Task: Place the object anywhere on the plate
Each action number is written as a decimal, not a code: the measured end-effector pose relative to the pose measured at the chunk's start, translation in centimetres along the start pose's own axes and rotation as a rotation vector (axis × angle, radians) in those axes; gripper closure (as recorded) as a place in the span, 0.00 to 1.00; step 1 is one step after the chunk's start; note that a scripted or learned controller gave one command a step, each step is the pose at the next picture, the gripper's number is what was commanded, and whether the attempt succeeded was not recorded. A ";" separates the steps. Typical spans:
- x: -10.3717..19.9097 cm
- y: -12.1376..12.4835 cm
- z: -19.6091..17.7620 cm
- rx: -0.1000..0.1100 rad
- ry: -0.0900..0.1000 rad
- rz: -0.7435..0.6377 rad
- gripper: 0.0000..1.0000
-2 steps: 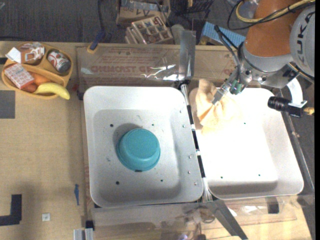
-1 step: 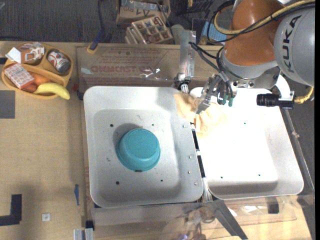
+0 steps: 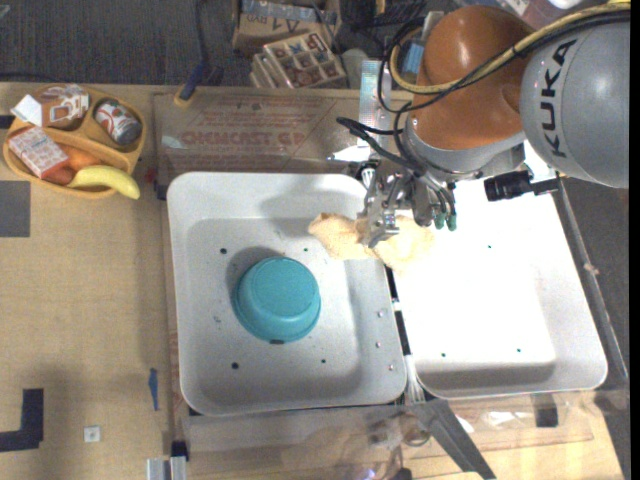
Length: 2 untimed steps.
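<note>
A teal round plate (image 3: 278,298) lies in the left white bin (image 3: 200,228), a little left of its middle. A pale yellow, soft, lumpy object (image 3: 340,236) spreads across the divide between the two bins, up and to the right of the plate. My gripper (image 3: 383,226) comes down from the grey and orange arm onto the middle of this object and is shut on it. Part of the object sticks out on each side of the fingers. The object and the plate are apart.
The right white bin (image 3: 500,308) lies under the arm. A yellow tray (image 3: 70,173) with a banana and snack packs sits at the far left of the bench. Cardboard and boxes (image 3: 290,48) lie behind the bins.
</note>
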<state>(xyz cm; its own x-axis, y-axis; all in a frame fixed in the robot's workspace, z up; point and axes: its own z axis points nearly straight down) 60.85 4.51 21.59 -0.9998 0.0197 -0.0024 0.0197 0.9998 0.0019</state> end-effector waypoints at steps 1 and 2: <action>0.9 5.1 -0.6 -0.001 -0.003 -0.019 1.00; 0.9 5.1 -0.7 -0.001 -0.004 -0.019 0.00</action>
